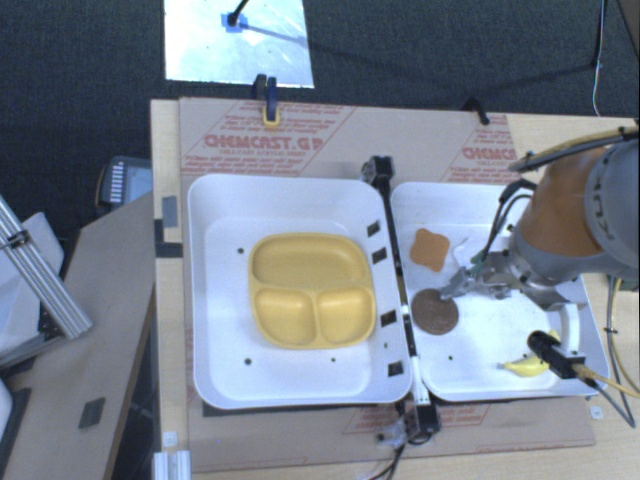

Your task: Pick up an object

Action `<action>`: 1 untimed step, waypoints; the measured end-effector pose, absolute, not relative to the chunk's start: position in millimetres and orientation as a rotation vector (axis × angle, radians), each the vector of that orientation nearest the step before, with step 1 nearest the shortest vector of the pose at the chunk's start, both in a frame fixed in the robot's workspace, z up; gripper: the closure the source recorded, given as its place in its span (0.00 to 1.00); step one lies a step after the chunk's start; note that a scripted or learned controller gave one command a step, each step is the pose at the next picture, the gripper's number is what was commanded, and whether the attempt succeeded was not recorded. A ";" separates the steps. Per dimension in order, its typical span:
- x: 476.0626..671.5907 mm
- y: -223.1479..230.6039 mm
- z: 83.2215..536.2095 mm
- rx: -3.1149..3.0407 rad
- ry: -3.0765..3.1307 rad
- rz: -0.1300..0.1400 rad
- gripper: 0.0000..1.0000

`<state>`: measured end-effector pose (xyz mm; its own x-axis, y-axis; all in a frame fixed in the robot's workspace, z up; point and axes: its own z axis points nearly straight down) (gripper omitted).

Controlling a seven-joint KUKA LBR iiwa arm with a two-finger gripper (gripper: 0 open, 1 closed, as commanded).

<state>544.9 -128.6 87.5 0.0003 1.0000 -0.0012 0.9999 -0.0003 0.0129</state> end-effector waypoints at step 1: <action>546.6 -128.1 100.8 2.211 2.215 0.018 1.00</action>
